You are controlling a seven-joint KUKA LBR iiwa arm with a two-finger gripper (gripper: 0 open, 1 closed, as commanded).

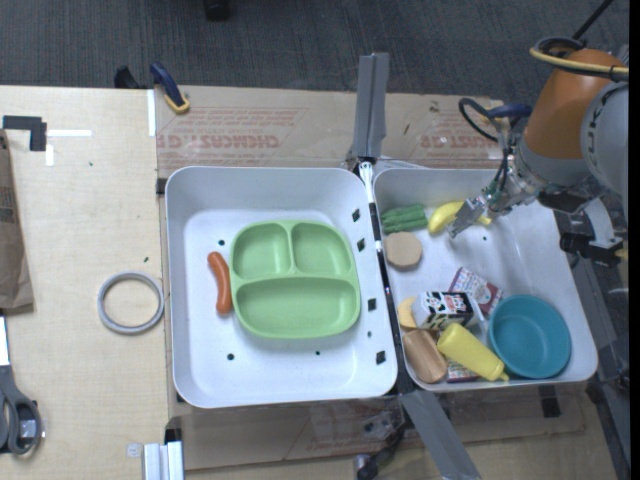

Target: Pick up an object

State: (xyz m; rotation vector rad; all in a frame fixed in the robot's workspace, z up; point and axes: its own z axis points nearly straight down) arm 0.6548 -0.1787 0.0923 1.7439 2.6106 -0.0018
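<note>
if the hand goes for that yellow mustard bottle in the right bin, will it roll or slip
The yellow mustard bottle lies on its side, propped among other items, so a nudge may well roll it. Its smooth, rounded plastic-looking body could slip between the fingers. It looks like a toy, so probably light. It leans against the blue bowl, which may shift as it lifts.

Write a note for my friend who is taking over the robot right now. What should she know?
Gripper: low in the right bin, at its far end, right beside the yellow banana. I can't tell whether it grips anything.
Right bin also holds: green veggie, tan round disc, blue bowl, yellow bottle, hot dog bun, small carton.
Left bin: green divided plate with an orange sausage beside it.
Done: nothing lifted yet.
Left: grasp one object and raise it.
</note>
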